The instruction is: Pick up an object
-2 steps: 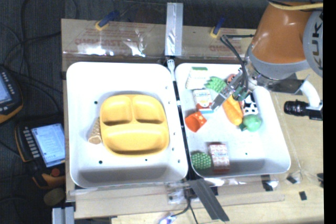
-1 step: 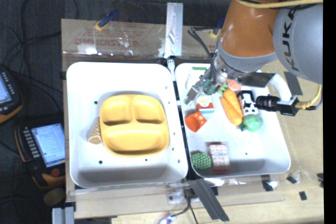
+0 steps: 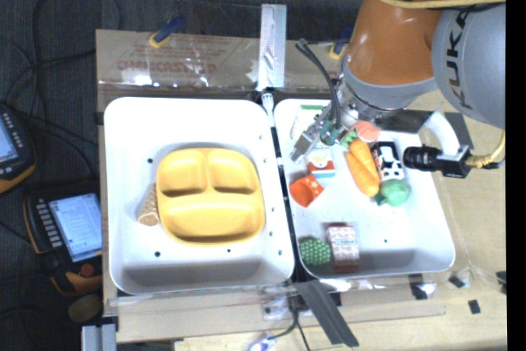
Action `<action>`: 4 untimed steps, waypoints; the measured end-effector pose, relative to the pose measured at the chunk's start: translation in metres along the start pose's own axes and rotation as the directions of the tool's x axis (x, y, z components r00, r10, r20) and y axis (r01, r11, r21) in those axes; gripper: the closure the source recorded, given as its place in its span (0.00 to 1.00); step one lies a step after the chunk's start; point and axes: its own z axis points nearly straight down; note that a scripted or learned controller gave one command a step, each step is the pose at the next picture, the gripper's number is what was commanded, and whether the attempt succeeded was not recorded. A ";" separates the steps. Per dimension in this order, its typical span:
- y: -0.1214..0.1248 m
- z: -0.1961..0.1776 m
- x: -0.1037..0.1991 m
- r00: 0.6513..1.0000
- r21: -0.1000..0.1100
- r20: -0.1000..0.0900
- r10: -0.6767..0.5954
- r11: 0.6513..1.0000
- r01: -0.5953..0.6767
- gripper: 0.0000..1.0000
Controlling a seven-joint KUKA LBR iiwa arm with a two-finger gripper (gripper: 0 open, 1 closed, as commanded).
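The right bin [image 3: 427, 247] holds several small toys: an orange carrot [image 3: 362, 166] with a green end [image 3: 394, 191], a small carton with a red and blue label [image 3: 322, 168], an orange cup-like piece [image 3: 306, 191], a green bumpy ball [image 3: 312, 250], a brownish printed box [image 3: 343, 246] and a black-and-white piece [image 3: 388, 163]. My gripper [image 3: 316, 136] hangs over the upper left part of this bin, just above the small carton. Its fingers look slightly apart with nothing seen between them.
The left bin [image 3: 131, 127] carries a yellow sectioned tray [image 3: 210, 193] with a tan cone-shaped piece [image 3: 149, 205] at its left side. A divider wall [image 3: 279, 177] separates the bins. A black camera-like unit [image 3: 431, 158] sticks out over the right bin's right side.
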 end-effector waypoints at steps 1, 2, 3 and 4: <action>0.000 -0.009 0.000 1.000 0.002 0.001 0.000 1.000 0.000 1.00; 0.010 0.003 -0.032 0.989 -0.001 0.000 0.145 0.989 -0.145 1.00; 0.059 0.031 -0.056 0.997 0.000 0.002 0.083 0.997 -0.083 1.00; 0.021 0.033 -0.012 0.996 -0.001 0.001 -0.089 0.996 0.089 1.00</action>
